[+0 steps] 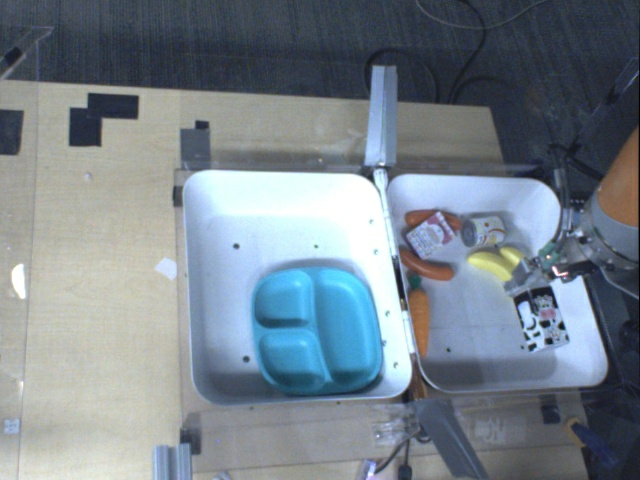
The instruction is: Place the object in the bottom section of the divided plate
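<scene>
I cannot tell the pincer (pixel 540 268) state; I should centre it over the banana (pixel 497 261) before descending.

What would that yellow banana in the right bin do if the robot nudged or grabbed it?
The banana is curved and rounded, so a nudge would likely make it rock or pivot rather than slide straight. It looks like a glossy toy, so probably light and a bit slippery. It lies close beside the small can, which might get bumped too.
</scene>
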Robot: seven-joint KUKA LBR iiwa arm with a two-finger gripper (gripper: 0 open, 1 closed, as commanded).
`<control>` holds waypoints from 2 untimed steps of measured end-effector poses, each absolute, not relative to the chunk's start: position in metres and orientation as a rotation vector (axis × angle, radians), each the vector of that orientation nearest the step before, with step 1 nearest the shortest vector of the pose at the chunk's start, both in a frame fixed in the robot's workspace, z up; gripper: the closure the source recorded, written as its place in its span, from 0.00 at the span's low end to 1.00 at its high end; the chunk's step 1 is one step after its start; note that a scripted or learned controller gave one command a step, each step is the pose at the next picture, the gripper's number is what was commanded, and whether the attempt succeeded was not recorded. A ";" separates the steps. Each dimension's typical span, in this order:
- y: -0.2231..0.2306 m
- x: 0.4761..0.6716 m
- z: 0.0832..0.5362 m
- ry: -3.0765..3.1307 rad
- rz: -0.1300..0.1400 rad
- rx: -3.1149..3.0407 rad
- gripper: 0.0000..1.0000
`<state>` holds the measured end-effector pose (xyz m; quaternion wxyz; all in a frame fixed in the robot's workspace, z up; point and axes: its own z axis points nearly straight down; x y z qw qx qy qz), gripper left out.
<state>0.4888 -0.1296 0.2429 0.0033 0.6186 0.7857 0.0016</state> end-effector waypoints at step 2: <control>-0.112 0.513 0.127 2.422 0.003 1.996 1.00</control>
